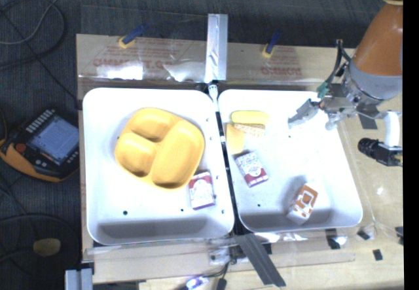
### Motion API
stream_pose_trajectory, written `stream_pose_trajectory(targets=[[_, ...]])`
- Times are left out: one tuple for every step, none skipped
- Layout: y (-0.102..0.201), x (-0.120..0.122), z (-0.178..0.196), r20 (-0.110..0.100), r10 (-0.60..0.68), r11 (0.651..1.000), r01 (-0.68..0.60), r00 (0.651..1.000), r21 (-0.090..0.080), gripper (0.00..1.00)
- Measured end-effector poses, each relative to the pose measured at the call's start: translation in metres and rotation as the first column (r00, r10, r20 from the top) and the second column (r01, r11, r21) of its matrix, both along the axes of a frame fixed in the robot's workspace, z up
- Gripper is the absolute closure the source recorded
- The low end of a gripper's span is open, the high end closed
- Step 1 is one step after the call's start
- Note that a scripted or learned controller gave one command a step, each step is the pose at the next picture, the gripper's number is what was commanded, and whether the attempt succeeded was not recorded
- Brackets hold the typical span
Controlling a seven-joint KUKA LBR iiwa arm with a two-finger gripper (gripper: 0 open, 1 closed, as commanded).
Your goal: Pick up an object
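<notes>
The arm [382,40] reaches in from the right, its orange band above the wrist, and its gripper [316,112] hangs over the upper right part of the right bin [340,151]. Two pale fingers show, one [302,113] pointing left and the other [335,118] nearer the bin's right wall; they stand spread apart with bare white bin floor between them and nothing in their hold.

In the right bin, a yellow sponge-like block [248,117] lies near the top left corner, touching a tan wedge-shaped piece [237,135] just below it. Both sit to the left of the gripper, apart from its fingertips. Lower down, a small red-and-white packet [251,169] lies near the bin's left wall, tilted. A small orange-and-white carton [302,201] lies near the bottom right of the bin, below the gripper and well apart from it.

In the left bin [105,151], a large yellow divided dish [159,146] rests upside down in the middle. A second red-and-white packet [201,190] lies just beside its lower right edge, near the wall shared with the right bin.

Left of the bench, a handheld control pendant [43,145] with a dark screen lies on the floor.
</notes>
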State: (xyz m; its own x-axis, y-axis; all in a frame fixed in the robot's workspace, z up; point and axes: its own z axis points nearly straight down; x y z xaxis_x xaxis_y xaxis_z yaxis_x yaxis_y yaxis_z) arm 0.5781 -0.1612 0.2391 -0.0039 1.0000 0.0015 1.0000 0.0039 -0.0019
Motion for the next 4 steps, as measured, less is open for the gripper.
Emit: stream_pose_trajectory(targets=[[0.05,-0.068,-0.134,0.009,0.143,0.99,-0.143,0.99,-0.002,0.0],[-0.024,-0.083,-0.142,0.03,0.178,0.984,-0.178,0.984,-0.005,0.0],[0.055,-0.08,-0.148,0.017,0.316,0.949,-0.315,0.949,-0.012,0.0],[-0.002,0.017,-0.149,0.014,0.196,0.981,-0.195,0.981,-0.009,0.0]])
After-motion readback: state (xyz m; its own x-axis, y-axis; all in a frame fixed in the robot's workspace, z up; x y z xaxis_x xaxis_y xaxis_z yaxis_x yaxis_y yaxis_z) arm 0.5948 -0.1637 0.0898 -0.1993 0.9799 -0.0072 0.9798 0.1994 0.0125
